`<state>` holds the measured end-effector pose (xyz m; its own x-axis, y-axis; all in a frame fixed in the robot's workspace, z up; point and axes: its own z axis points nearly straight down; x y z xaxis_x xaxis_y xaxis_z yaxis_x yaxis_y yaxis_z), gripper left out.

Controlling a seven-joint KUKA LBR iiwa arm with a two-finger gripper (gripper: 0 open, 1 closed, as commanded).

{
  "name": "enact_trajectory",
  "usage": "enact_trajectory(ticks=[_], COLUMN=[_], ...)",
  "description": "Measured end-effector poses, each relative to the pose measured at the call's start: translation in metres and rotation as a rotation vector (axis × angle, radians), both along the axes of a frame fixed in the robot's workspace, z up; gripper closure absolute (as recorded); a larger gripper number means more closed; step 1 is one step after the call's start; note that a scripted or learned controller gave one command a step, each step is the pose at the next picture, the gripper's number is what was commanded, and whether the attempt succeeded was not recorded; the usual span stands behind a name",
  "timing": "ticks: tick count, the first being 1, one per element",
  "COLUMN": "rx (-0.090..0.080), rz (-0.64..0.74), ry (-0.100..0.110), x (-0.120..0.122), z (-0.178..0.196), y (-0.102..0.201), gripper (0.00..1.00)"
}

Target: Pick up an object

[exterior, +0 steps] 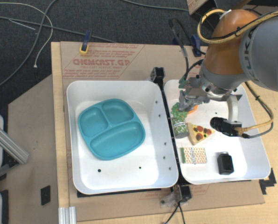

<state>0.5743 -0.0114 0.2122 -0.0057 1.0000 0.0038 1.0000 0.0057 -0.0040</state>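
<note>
Over right bin [251, 171], gripper [188, 102] touches green-and-orange toy [180, 110]

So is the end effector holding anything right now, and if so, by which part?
Cannot be told. The end effector is low in the right bin, over a green item by its left wall, but no object visibly sits in its grip.

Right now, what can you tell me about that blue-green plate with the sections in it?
The plate is a teal divided tray with rounded corners, smooth like plastic. It has three compartments: two smaller ones along its upper side and one long one along its lower side, all with nothing in them. It lies flat, right side up and turned at a slant, on the floor of the left white bin, a little left of that bin's middle. Nothing else touches it; the robot's tool is over the other bin.
</note>
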Motion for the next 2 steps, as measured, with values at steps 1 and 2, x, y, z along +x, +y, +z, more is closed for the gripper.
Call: enact_trajectory(ticks=[1,2], rx=[0.000,0.000], rz=[0.001,0.001], ry=[-0.003,0.000], x=[-0.006,-0.028], z=[0.008,0.021], y=[0.052,0.104], gripper=[1.00,1.00])
